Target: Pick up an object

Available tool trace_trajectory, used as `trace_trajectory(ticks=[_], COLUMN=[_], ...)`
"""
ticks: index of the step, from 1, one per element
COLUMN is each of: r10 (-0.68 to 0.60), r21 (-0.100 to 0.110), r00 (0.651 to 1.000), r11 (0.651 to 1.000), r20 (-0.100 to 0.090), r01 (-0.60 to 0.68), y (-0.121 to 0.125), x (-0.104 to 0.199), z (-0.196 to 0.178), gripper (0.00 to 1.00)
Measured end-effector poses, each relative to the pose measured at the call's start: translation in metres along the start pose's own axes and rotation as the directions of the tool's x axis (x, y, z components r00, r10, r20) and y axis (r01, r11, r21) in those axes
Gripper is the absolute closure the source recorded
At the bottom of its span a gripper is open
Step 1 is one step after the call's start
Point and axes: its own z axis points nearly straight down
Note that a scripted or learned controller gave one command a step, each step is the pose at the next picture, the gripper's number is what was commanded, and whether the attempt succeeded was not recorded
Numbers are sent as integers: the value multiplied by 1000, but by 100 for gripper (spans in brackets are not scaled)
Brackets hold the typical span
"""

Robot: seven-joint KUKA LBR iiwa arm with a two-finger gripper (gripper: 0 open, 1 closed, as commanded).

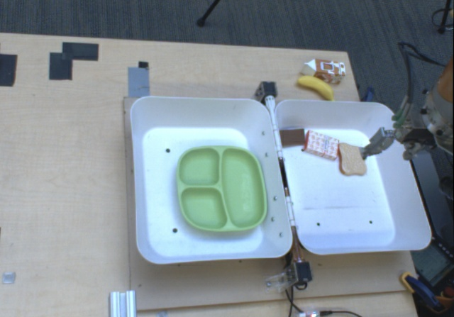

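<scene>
- Objects for picking lie in the right bin (355, 227), but going from the left: the left bin (152, 188) holds a green divided plate (221, 188) with three compartments, lying flat near its middle.
- Between the two bins, a hinge-like strip runs down the shared edge.
- Beyond the bins, on the wooden bench (64, 167), a banana (316, 86) lies just in front of a small carton (326, 67).
- Inside the right bin, near its far left part, a red-and-white patterned packet (321, 145) lies flat, with a brown strip just left of it.
- A slice of toast (352, 159) lies just right of the packet, touching or nearly touching it.
- At the right, the gripper (376, 144) reaches over the bin's far right part, its tip just beside the toast; how its grip stands is too small to tell.
</scene>
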Motion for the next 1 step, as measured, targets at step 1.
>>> trace_trajectory(ticks=[1], r10=[4], r21=[5], r00=[1000], r11=[1000], r20=[-2], r01=[-4], y=[-43], x=[-21], z=[154], gripper=[0])
